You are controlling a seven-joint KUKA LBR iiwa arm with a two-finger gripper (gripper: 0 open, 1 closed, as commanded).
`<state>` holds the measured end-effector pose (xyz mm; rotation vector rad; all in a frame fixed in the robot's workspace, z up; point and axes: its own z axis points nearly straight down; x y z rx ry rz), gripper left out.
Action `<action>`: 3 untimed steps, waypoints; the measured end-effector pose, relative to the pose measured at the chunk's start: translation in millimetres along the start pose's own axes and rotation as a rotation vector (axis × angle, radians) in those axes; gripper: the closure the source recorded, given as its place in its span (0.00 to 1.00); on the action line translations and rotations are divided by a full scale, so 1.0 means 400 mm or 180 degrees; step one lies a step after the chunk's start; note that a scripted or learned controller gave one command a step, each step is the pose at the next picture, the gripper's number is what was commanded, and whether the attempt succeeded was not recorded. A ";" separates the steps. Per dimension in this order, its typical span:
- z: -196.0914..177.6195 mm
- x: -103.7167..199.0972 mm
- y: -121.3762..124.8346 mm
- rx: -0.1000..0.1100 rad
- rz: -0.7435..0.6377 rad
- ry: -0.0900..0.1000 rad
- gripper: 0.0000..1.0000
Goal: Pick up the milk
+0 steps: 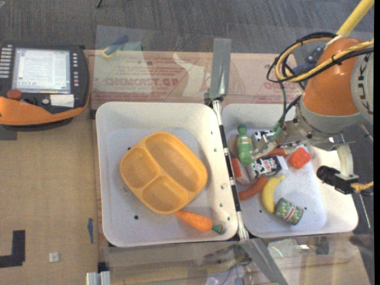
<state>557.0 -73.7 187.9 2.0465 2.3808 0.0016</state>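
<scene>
- The milk (266,165), a small black-and-white carton, lies in the right bin (341,215), in its left half near the middle.
- The gripper (268,143) is just above the carton in the view, its dark fingers reaching down and left from the wrist; whether they are spread or pressed together I cannot tell, since they blur into the carton's dark print.
- Nothing is clearly seen between the fingers.
- A green bottle (244,145) stands just left of the gripper, close to the bin's left wall.
- A red sausage-shaped piece (254,189) lies just below-left of the milk, touching or nearly touching it.
- A banana (270,193) lies right under the carton, curving down toward the bin's front.
- A green can (289,211) lies on its side beside the banana's lower end.
- A red block (300,158) sits to the right of the milk, under the arm's wrist.
- The grey and orange arm (332,91) covers the bin's upper right part, with yellow and black cables looping over it.
- The left bin (110,177) holds an orange divided plate (163,171), and a carrot (198,221) lies at the plate's lower edge, its tip toward the wall between the bins.
- A control pendant (41,82) with a lit screen rests on the bench, well apart to the left.
</scene>
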 end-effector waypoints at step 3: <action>0.010 -0.002 -0.056 0.0014 0.2060 0.0001 1.00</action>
